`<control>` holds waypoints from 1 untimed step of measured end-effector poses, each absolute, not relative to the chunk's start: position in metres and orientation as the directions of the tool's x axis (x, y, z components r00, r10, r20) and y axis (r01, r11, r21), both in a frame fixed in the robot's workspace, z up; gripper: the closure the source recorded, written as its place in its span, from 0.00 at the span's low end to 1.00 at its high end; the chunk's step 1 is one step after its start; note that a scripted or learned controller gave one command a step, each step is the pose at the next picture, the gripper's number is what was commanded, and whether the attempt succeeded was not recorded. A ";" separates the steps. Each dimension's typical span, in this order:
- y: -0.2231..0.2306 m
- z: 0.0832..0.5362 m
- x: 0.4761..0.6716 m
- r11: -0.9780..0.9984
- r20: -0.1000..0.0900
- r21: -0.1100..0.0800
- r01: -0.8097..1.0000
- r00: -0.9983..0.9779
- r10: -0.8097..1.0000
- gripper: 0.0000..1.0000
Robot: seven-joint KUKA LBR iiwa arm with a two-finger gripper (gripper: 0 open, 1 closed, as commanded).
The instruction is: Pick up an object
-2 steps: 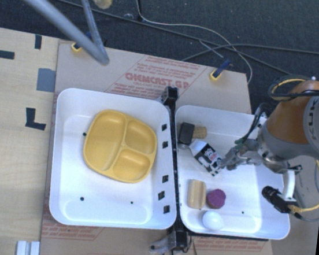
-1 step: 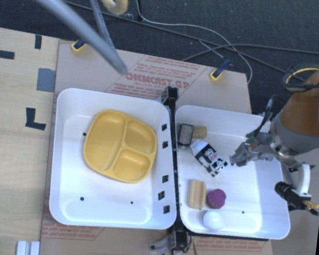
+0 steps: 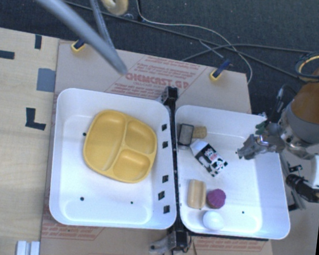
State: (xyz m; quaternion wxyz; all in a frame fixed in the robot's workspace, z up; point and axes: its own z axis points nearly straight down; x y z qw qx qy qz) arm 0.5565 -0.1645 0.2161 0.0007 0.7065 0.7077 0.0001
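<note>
A white ball [image 3: 213, 220] sits by the right bin's [image 3: 268, 185] near edge, beside a purple piece [image 3: 216, 198]. The gripper [image 3: 248, 151] hovers over the bin's far right part, clear of the bottle [image 3: 209, 157]; nothing is lifted yet.

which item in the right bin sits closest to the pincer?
The black-and-white cow-patterned bottle, lying just left of the pincer; the purple, white and tan pieces lie nearer the bin's front.

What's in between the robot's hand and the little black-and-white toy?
Nothing: in the camera view, only bare white bin floor separates the gripper from the black-and-white toy.
</note>
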 end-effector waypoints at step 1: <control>-0.107 0.224 0.568 0.007 0.002 -0.003 1.000 -0.007 1.000 1.00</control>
